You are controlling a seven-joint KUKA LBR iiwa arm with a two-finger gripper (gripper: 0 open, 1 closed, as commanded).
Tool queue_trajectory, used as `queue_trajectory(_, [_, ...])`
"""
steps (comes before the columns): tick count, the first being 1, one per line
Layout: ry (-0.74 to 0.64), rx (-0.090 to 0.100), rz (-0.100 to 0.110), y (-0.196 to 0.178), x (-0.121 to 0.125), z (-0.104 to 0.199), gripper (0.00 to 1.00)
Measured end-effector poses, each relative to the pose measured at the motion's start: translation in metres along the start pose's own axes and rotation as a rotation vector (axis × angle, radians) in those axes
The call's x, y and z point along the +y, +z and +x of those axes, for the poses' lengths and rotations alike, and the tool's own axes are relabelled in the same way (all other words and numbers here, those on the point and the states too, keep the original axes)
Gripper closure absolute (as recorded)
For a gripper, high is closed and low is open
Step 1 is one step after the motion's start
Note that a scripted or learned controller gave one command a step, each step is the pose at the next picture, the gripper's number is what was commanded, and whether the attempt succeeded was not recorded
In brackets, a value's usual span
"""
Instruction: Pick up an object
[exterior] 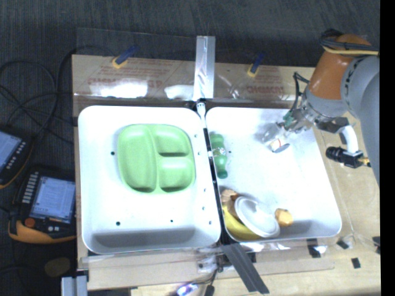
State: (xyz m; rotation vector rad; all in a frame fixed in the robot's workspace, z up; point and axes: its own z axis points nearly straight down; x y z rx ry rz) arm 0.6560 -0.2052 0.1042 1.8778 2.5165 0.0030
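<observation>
Reaching in from the right of the camera view, the grey arm with its orange band sets the gripper (279, 137) low over the upper part of the right bin (308, 184). Whether the tool is closed or released cannot be told from this slant; the metal parts blur against the white floor. A small pale object with a red mark (279, 145) lies just at the tip, perhaps a small tag or cap, though it is too small to be sure. It does not show as lifted, so the pick looks not yet done: grasping and raising remain.

Other candidates lie in the same bin. A green bottle-like thing (218, 156), glossy and slender, rests along the left wall. At the lower edge a yellow banana shape (234, 227), smooth and curved, sits under a white round lid or dish (256, 214) that looks like thin hard plastic. A small tan lump (284, 216) lies just beside the dish, and a brownish piece (228, 195) touches the banana's upper end.

The left bin (99, 227) bears a green divided tray (157, 158), matte plastic with rounded corners and three compartments.
</observation>
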Motion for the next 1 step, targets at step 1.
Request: queue_trajectory(1, [0.127,0.000,0.003,-0.1057,-0.0201,0.0644,1.00])
